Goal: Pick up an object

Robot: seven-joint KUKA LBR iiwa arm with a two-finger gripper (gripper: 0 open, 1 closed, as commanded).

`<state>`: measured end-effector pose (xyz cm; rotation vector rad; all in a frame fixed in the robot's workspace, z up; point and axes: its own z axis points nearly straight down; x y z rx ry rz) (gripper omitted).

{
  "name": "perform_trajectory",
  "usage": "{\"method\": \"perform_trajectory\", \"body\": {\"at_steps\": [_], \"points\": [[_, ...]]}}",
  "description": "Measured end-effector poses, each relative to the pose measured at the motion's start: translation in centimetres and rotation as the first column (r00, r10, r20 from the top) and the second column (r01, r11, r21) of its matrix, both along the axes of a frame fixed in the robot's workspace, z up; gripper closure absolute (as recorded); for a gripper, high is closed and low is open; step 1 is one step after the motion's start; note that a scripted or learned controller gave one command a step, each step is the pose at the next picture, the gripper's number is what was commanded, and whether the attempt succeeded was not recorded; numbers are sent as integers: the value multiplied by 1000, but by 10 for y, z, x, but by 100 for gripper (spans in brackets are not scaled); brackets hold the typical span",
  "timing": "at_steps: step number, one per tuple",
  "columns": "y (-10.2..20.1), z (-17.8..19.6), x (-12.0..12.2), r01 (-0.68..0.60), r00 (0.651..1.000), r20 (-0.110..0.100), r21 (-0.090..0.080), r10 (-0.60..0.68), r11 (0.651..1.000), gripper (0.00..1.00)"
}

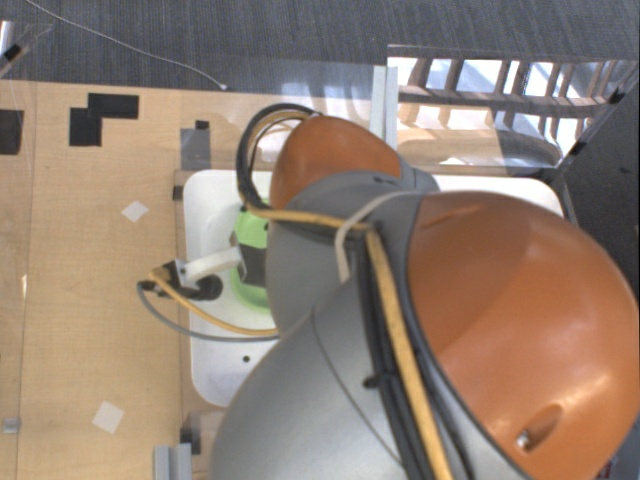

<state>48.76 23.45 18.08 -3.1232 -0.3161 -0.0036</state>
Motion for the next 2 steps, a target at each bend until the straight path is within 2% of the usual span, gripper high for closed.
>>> {"method": "perform_trajectory", "body": {"at_steps": [1, 2], "points": [[0, -14, -1, -385, 923, -4, -3, 385, 923, 100], [1, -3, 0, -87, 996, -1, 0, 87, 996, 100]]}}
